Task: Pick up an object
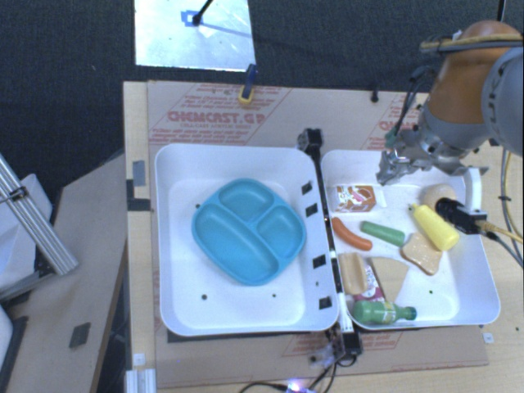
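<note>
In the left bin we see a blue divided plate. The right bin holds an orange sausage, green cylinder, toast slice and yellow bottle. The end effector hovers over its back corner; we cannot tell its state.

Bench is a brown board with red CHEMCAST print, two white bins side by side on it: left bin, right bin. Small yellow-and-blue clip near the back edge.
</note>
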Available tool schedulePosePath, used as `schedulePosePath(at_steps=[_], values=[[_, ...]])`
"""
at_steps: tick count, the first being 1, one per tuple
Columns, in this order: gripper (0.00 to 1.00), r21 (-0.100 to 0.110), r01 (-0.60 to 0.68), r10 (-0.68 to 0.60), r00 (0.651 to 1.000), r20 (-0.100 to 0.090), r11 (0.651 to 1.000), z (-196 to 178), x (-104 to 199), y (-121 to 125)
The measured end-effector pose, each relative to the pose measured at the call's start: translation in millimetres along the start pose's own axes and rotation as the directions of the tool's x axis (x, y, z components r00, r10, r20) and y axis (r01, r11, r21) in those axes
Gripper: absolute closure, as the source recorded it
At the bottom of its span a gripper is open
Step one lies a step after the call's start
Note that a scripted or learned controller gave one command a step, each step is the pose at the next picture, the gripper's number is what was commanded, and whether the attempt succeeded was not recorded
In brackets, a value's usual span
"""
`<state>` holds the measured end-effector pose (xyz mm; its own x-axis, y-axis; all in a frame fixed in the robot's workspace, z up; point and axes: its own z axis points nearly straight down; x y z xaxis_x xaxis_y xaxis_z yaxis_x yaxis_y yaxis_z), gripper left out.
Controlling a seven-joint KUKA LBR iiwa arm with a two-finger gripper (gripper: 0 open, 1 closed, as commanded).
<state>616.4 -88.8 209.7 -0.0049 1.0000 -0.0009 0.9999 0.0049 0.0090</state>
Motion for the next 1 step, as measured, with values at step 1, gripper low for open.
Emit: schedulePosePath(at_steps=[1], values=[[1.00, 0.005, 0.000, 0.000, 1.000, -0.001, 1.000, -16.0, 0.2, 1.2]])
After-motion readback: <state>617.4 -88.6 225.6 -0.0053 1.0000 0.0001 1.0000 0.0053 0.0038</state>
